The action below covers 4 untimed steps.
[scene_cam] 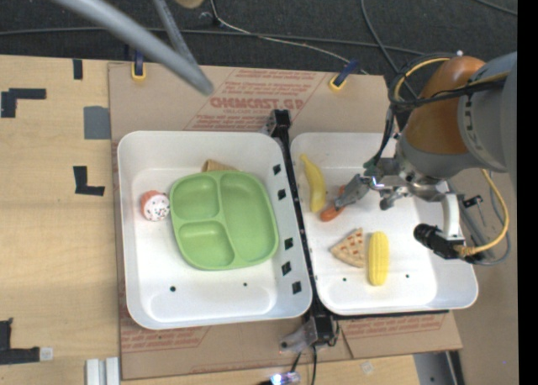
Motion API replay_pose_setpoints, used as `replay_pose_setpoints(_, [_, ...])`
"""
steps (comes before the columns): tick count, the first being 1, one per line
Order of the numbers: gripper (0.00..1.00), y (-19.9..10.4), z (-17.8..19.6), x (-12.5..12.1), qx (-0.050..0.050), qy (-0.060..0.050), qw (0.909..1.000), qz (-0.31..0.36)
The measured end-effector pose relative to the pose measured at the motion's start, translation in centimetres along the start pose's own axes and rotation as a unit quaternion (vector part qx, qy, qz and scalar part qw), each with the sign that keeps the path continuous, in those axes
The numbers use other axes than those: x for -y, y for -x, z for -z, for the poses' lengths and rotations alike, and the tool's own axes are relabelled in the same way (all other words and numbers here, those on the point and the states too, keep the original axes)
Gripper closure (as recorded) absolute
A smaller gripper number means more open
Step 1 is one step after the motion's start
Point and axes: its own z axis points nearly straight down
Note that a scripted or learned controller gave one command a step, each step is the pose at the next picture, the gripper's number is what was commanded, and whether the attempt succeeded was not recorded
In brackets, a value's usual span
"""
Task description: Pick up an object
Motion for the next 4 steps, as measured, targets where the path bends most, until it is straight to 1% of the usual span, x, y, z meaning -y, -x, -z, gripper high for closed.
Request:
replay_pose_setpoints(1, [0.00,-0.2,-5.2,-0.1,-0.001,0.003,1.0000,0.000])
replay_pose_setpoints(2, [1.00,-0.2,-4.1,0.0,0.000,0.001,1.0000,0.000])
replay_pose_setpoints(3, [1.00,0.0,2.2,0.2,0.001,0.005,1.0000,0.000])
replay_pose_setpoints(4, [1.00,-0.8,7.5,-0.6,0.001,0.005,1.0000,0.000])
